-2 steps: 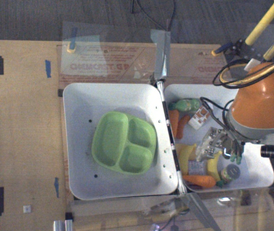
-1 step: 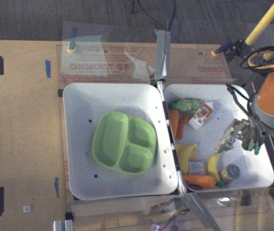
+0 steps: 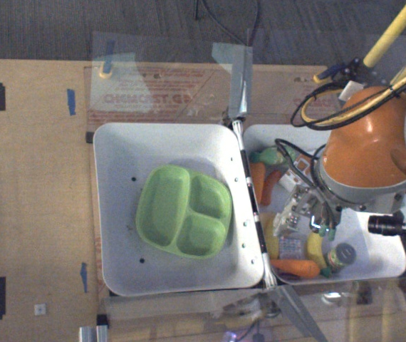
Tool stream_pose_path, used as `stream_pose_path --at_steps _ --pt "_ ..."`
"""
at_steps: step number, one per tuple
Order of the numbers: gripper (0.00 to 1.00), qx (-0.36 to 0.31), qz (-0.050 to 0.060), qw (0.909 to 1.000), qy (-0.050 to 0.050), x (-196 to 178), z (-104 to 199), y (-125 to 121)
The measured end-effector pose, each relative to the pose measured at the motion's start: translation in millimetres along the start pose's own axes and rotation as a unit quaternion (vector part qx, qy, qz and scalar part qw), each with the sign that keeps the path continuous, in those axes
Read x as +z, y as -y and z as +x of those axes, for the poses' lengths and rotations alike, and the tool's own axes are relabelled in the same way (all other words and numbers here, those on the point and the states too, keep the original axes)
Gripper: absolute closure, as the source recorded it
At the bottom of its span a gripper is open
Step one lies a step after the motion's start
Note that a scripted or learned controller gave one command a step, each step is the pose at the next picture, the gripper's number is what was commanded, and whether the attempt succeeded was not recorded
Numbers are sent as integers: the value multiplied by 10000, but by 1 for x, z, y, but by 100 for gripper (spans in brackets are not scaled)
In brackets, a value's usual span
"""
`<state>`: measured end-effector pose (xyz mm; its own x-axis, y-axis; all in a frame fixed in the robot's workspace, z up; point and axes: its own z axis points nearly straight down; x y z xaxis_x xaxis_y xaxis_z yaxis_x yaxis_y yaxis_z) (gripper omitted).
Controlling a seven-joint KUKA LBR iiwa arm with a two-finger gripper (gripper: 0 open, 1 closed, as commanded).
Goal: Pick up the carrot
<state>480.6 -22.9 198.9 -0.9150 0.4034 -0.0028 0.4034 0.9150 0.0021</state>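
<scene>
Left bin (image 3: 117, 262): a green divided plate (image 3: 185, 211), bare floor around it. Right bin (image 3: 388, 258): my gripper (image 3: 304, 216) low among crowded toy food, its grip state I cannot tell. One carrot (image 3: 297, 267) lies at the near wall; another carrot (image 3: 258, 182) hugs the left wall.

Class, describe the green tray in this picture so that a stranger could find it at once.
Start with the two white bins; take the left bin, away from the arm. The green tray lies in its middle, tilted. It is lime green with three compartments, and nothing else sits beside it.
</scene>
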Motion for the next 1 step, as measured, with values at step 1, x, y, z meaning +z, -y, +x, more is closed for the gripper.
stream_pose_path --at_steps 1 --pt "100 -3339 -6 9426 -6 14 7 -14"
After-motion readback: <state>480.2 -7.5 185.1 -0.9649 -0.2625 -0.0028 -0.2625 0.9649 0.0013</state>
